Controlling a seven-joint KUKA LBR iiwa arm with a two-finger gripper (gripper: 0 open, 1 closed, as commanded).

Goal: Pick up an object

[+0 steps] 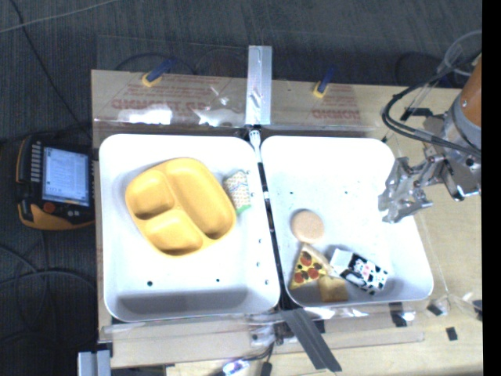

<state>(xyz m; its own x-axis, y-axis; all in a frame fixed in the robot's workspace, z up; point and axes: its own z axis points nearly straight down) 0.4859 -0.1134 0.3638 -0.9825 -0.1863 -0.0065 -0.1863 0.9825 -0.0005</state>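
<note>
Dark carpet surrounds the counter [438, 304], which carries two white bins side by side. Left bin [125, 288] holds a yellow divided tray [180, 205], tilted, with a small wrapped item [238, 188] just beside its right edge, near the bin divider. Right bin [344, 163] holds a round tan disc [308, 225] near its middle; below it lies a pizza slice [310, 267], with a brown piece [333, 290] touching its lower end, and a black-and-white box [362, 271] just to the right. Gripper [401, 200] is over the right bin's right rim, well apart from all objects, holding nothing; whether it is open or closed cannot be told. A handheld pendant [56, 182] lies on the floor to the left.
</note>
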